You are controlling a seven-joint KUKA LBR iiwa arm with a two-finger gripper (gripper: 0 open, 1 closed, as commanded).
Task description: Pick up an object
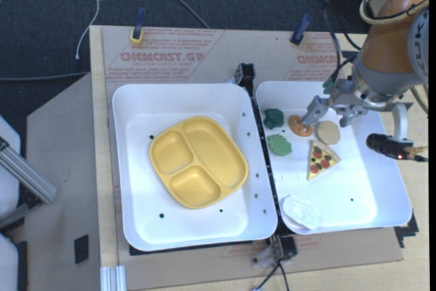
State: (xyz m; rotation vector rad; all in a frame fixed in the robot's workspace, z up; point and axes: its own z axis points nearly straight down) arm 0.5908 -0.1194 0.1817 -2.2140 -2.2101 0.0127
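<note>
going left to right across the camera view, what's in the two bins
yellow divided tray → dark green piece → light green piece → white crumpled item → pizza slice; the gripper hangs above the right bin.

glossy yellow plastic tray (197,160), smooth white plastic bins (136,215), matt cardboard bench (170,54)

Arm (394,44) reaching in, jaws (spread) downward.
</note>
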